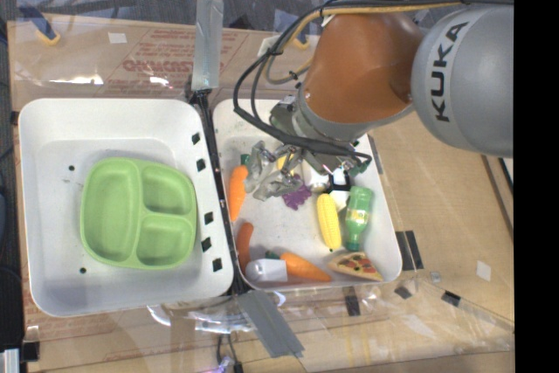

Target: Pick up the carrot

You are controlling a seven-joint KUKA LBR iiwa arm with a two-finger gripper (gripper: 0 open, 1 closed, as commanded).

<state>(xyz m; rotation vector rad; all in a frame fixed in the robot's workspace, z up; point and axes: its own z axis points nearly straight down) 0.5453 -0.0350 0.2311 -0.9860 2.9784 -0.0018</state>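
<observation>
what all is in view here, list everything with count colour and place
bins: 2, white, side by side on the bench
plate: 1, green, three sections, left bin
carrots: 2, orange, right bin; one at its left wall, one along its near edge
corn: 1, yellow, right bin middle
bottle: 1, green, right of the corn
grapes: 1 bunch, purple, right bin middle
pizza slice: 1, near right corner
arm: 1, grey with orange band, over the right bin
</observation>
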